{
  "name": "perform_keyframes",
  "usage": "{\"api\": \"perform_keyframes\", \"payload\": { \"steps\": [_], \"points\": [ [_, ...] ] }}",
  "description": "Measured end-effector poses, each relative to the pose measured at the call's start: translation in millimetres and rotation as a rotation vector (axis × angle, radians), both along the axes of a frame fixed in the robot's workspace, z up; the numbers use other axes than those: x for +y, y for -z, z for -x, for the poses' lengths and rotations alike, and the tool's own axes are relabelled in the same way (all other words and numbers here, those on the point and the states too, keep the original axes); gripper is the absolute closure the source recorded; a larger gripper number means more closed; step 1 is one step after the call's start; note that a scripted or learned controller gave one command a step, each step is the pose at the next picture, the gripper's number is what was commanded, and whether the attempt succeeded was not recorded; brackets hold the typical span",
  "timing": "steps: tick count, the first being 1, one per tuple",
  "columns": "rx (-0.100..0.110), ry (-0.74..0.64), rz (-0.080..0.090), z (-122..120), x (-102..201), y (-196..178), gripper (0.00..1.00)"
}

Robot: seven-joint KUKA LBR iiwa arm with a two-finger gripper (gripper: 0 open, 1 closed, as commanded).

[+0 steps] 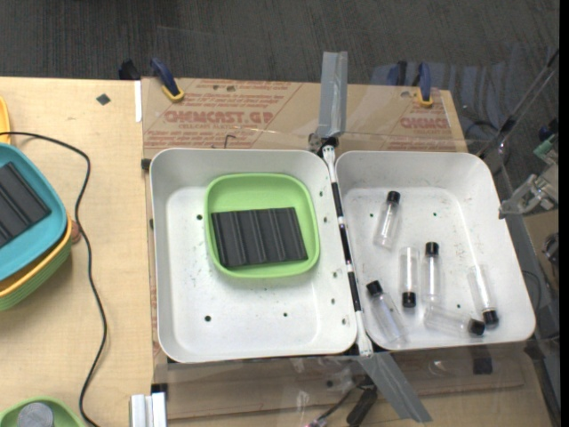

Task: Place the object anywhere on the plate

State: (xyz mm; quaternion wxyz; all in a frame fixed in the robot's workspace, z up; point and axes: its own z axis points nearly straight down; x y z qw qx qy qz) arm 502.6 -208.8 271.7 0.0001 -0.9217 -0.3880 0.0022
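A green square plate [263, 193] lies in the upper middle of the left white bin [178, 310], with a black ribbed mat [258, 237] on it. Several clear vials with black caps lie scattered in the right white bin [462, 172]. One vial [387, 219] lies toward the back, two vials [431, 272] [408, 278] lie side by side in the middle, and others [480, 294] rest near the front right corner.
Stacked teal and yellow plates [27, 229] sit on the wooden bench at far left, with a black cable [92, 265] looping past them. Cardboard [231, 114] held by clamps lies behind the bins. A grey post [333, 96] rises at the bins' shared back edge.
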Motion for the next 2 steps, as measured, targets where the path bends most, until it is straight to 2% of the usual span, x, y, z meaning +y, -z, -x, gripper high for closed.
{"api": "perform_keyframes", "payload": {
  "steps": [1,2],
  "points": [
    [-0.001,0.163,0.001,12.8,-4.3,-76.5,0.0],
    [0.001,0.383,0.002,-2.6,-13.1,-160.9,0.0]
  ]
}}
